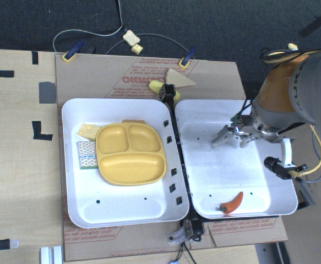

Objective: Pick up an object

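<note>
A small red-orange chili pepper (pixel 232 202) lies near the front edge of the right bin (pixel 204 169). In the left bin (pixel 77 197) sits a yellow divided plate (pixel 130 153), with a pale yellow wedge (pixel 87 131) and a small patterned card or packet (pixel 86 154) at its left. My gripper (pixel 226 137) hovers over the back right part of the right bin, pointing left, its metal fingers (pixel 221 136) spread apart with nothing between them. The pepper is well in front of the gripper.
A black divider with clips (pixel 174 147) runs between the bins. A yellow clamp and a tan cardboard piece (pixel 171 82) sit behind the bins. Cables and blue clips lie at the back. The arm's orange band (pixel 276 87) stands at the right.
</note>
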{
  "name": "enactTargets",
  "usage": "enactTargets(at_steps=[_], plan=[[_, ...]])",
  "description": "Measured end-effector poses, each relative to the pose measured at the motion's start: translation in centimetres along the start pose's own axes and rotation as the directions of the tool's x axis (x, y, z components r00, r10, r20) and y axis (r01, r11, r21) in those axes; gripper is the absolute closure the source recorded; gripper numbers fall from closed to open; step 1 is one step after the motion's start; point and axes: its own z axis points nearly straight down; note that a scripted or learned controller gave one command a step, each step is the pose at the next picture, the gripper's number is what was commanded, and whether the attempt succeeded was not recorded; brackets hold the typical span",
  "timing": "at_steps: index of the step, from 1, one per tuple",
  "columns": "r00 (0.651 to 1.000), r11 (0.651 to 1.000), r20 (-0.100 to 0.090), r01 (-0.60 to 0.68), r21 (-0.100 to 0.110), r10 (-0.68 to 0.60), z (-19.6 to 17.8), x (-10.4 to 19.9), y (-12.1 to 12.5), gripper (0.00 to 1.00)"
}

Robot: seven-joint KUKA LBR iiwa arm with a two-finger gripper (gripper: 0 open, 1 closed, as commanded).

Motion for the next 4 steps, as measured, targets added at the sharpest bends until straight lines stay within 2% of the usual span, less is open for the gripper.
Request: enactTargets(at_steps=[1,2,3,4], plan=[[1.000,1.000,-0.002,0.008,0.001,-0.008,3.5,6.8,3.0,0.00],[1.000,1.000,-0.003,0.006,-0.001,-0.006,3.4,5.6,8.5,0.00],[1.000,1.000,0.000,0.007,-0.001,-0.007,2.4,5.6,8.4,1.00],[1.000,1.000,0.000,0.000,-0.004,0.000,-9.9,1.2,4.4,1.00]])
